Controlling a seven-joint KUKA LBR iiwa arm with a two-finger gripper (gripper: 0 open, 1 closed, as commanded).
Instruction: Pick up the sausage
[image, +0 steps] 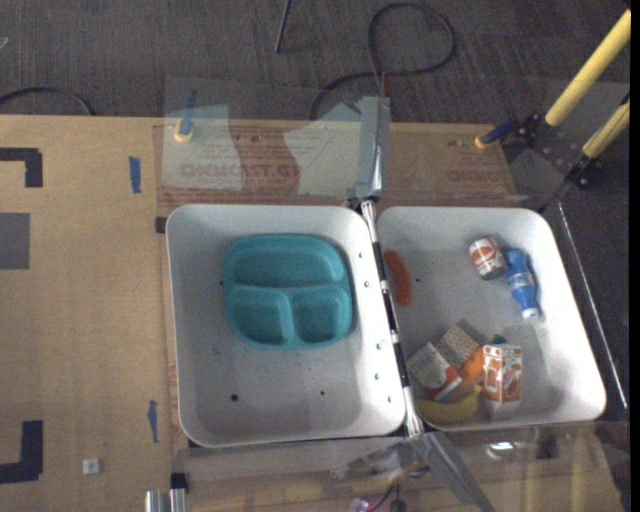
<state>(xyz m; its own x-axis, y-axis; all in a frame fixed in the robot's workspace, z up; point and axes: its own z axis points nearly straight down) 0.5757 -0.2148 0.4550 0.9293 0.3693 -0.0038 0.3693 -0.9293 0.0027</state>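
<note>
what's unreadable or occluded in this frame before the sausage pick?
- Sausage: lies hard against the right bin's left wall; whether it touches is unclear, and its underside is hidden.
- Banana: mostly covered by the cartons and snack packs in front.
- Labels on the can and blue bottle: too small and blurred to read.
- Teal tray: compartment depth can't be judged from above.

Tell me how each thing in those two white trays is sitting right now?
Sausage: lying flat against the right bin's left wall.
Teal plate: right way up in the left bin.
Can: on its side.
Blue bottle: on its side.
Juice carton: upright.
Banana: flat at the right bin's front edge.
</note>
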